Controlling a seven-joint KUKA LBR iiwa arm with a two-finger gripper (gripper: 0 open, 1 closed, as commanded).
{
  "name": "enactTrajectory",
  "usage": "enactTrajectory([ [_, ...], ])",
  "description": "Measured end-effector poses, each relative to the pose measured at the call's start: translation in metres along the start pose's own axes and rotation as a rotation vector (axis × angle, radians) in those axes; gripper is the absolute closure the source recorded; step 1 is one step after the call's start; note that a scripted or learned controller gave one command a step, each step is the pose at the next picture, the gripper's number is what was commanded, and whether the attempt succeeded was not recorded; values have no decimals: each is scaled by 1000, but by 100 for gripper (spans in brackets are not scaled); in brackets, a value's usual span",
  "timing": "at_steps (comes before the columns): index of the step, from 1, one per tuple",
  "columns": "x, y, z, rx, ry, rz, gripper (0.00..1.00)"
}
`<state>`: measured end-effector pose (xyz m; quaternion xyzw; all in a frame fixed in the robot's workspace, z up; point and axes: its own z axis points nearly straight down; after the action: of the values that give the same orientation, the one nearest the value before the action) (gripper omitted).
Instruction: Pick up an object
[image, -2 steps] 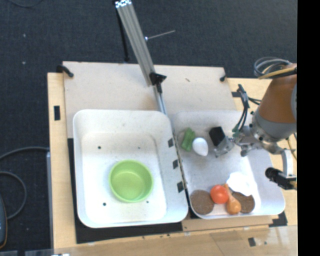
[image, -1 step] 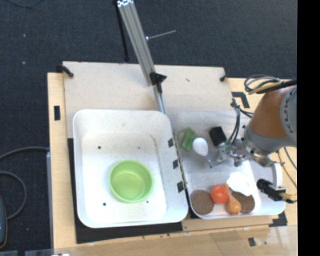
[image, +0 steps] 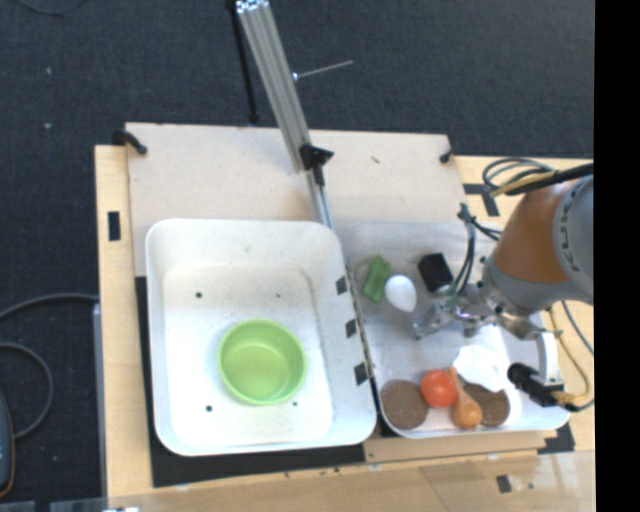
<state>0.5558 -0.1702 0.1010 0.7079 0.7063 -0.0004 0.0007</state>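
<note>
1. The end effector (image: 437, 325) hangs low in the right bin (image: 400, 240); whether it is open or closed cannot be told.
2. A white egg (image: 401, 292) lies just to its left, a green block (image: 376, 278) beyond it.
3. A tomato (image: 438, 388) sits near the bin's front edge, with open floor between.

Hidden under the arm (image: 535, 250): far corner of the right bin (image: 400, 240); gripper (image: 440, 322) fingers too small to read
</note>
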Motion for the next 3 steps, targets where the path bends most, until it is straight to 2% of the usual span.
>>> enactTrajectory([
  [1, -1, 1, -11, -4, 0, 5, 100],
  [3, 7, 0, -112, -3, 0, -5, 100],
])
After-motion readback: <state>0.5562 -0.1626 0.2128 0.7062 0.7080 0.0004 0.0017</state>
